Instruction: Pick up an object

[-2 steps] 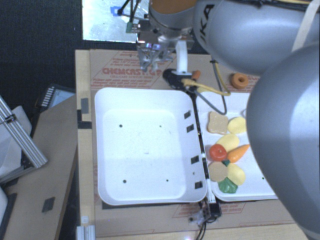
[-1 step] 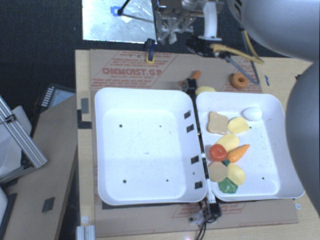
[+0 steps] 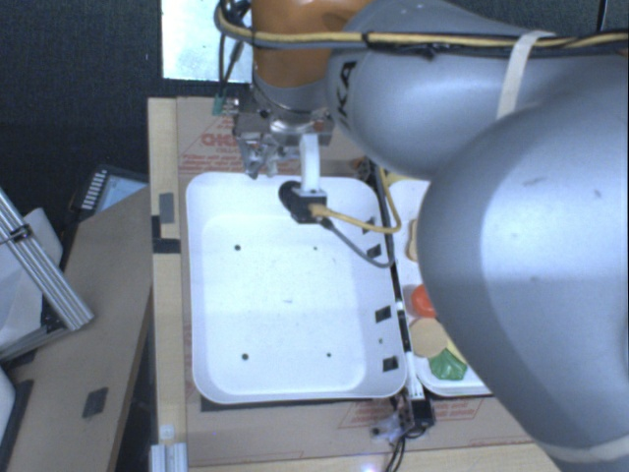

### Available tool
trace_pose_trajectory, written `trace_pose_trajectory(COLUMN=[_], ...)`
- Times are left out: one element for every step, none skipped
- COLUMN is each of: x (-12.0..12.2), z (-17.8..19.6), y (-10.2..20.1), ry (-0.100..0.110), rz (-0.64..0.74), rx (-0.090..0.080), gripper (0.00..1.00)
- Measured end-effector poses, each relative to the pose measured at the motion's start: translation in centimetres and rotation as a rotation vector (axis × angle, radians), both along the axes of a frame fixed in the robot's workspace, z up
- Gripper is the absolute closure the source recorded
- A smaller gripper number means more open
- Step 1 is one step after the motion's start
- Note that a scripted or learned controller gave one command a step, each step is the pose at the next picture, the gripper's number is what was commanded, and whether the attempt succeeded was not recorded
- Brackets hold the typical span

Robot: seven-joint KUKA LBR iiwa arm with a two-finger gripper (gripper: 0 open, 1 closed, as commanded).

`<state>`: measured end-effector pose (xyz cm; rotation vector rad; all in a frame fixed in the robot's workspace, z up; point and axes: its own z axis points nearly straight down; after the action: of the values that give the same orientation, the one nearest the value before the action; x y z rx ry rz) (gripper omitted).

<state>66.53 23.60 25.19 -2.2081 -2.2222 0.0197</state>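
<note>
My gripper [image 3: 260, 161] hangs over the far left rim of the left white bin [image 3: 285, 303], below the orange wrist band. Nothing shows held beneath it. A black fitting with a yellow cable [image 3: 302, 203] dangles from the wrist over the bin's far edge. In the right bin [image 3: 464, 390], mostly hidden by the grey arm, lie an orange object [image 3: 423, 301], a tan round object [image 3: 429, 337] and a green object [image 3: 447, 365] near the front left corner.
The grey arm [image 3: 491, 165] covers most of the right bin and the upper right of the view. A cardboard sheet [image 3: 167, 293] lies under the bins. Metal rails [image 3: 44, 283] and a dark device [image 3: 93, 190] sit off to the left.
</note>
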Motion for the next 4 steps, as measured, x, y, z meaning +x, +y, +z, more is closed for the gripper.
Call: trace_pose_trajectory(x=[0.4, 0.3, 0.3, 0.3], z=[12.3, 20.2, 21.8, 22.8], y=[-1.1, -3.1, -0.2, -0.2], ry=[-0.027, -0.026, -0.019, -0.018], rz=[-0.004, -0.006, -0.001, -0.001], rx=[0.007, 0.006, 0.005, 0.004], gripper=[1.0, 1.0, 1.0, 1.0])
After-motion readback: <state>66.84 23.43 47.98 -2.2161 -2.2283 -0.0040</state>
